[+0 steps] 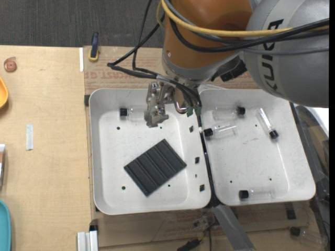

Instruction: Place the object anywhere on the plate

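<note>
Here, jaws above left bin (pixel 104 156), their spread unclear, near dark ridged plate (pixel 155 167)

Left bin (pixel 104 192) floor lies open around the dark ribbed plate (pixel 155 167); clear tubes (pixel 225 128) clutter the right bin (pixel 293 187).

Right bin (pixel 293 190): clear tubes with black caps (pixel 224 129), right of the gripper. Bench (pixel 47 156): orange dish edge (pixel 2 95), small clear strip (pixel 29 137), teal item (pixel 4 229), all far left of the gripper. Blue clip (pixel 95 41) above-left.
</note>
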Motion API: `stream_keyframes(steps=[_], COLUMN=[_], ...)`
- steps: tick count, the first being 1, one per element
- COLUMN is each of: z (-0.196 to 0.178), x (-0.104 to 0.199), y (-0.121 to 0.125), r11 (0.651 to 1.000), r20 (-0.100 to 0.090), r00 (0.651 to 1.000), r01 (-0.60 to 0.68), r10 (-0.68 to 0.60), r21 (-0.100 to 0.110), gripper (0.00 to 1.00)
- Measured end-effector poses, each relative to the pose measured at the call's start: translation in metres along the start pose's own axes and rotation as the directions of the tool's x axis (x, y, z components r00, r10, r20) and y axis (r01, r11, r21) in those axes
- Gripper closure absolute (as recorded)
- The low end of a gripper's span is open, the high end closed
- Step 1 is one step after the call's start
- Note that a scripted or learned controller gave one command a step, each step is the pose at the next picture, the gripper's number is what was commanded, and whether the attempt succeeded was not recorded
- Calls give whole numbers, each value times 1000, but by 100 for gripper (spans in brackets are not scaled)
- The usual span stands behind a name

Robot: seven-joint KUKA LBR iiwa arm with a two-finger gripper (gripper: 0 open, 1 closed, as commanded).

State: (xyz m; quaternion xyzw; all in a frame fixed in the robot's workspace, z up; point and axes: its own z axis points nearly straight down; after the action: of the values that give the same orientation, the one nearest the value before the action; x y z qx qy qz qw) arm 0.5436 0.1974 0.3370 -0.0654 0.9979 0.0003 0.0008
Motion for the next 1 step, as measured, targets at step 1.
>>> stream_keyframes(steps=[1], z=[56], x=[18], y=[-33], r11=[998], r20=[-1], r00=[998], r01=[56], r10=[-56], r21=[0], gripper=[100])
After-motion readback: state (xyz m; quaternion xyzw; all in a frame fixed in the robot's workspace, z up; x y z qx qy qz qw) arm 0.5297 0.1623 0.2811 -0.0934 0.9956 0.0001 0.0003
